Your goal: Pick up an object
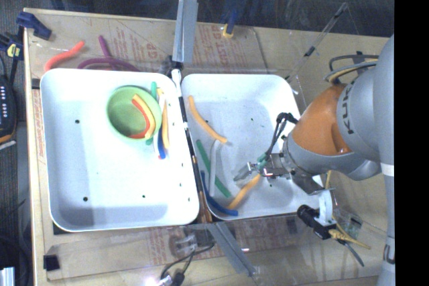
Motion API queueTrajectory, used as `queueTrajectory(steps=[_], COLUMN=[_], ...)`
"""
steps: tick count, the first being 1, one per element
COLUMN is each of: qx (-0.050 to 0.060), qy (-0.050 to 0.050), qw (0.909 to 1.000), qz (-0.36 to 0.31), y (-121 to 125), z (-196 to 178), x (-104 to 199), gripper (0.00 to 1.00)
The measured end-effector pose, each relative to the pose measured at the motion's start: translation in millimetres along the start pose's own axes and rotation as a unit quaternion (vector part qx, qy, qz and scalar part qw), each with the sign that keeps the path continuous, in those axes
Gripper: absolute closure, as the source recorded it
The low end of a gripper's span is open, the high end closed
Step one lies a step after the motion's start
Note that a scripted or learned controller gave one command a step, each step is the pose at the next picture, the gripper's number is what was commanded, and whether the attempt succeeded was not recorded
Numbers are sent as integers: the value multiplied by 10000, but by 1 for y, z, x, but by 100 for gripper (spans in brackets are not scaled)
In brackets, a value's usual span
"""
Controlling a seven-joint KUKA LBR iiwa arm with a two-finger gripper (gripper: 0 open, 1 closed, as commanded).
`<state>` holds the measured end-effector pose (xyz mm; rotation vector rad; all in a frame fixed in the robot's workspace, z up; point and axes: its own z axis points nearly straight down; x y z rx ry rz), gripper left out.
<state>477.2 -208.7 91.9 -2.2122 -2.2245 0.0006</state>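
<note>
Gripper [249, 171] is seen low in the right bin [268, 87], near its front edge, with the grey and orange arm [335, 130] reaching in from the right. Finger state cannot be told. An orange stick [242, 192] lies just below the gripper tip, touching or nearly touching; which one cannot be told. A second orange stick [204, 120] lies further back in the same bin. A green bowl [131, 110] with coloured sticks across it is seen in the left bin [87, 197].
</note>
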Motion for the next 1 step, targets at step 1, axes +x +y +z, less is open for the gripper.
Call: queueTrajectory(steps=[1], qx=[-1], qy=[6], qw=[10000], qz=[-28], y=[1], z=[-10], x=[1], gripper=[100])
